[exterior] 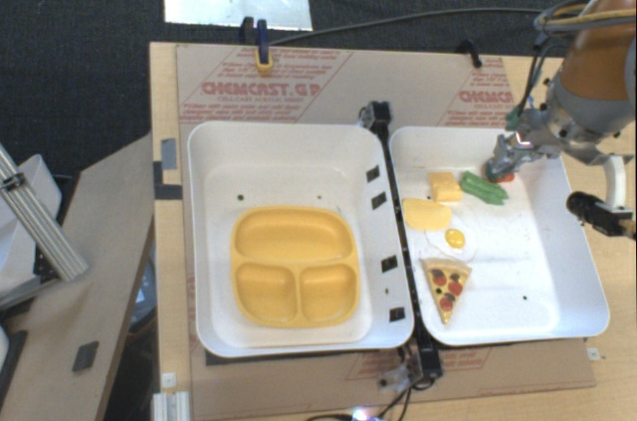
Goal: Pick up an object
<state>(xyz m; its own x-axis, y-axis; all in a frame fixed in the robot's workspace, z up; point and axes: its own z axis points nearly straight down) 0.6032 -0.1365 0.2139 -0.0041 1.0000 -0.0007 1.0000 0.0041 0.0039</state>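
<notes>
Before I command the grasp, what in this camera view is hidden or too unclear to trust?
- Gripper: small and blurred against the right bin; finger state unreadable.
- Red item under the gripper: mostly covered by it, identity unclear.
- Green bean pod: contact with the gripper cannot be judged.
- Arm: cut off by the right edge.

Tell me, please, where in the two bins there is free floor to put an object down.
Left bin: bare strip between its far wall and the yellow tray. Right bin: bare near-right floor, beside the pizza slice. Crowded: the far-left part, with cheese, egg, green piece and gripper.
</notes>
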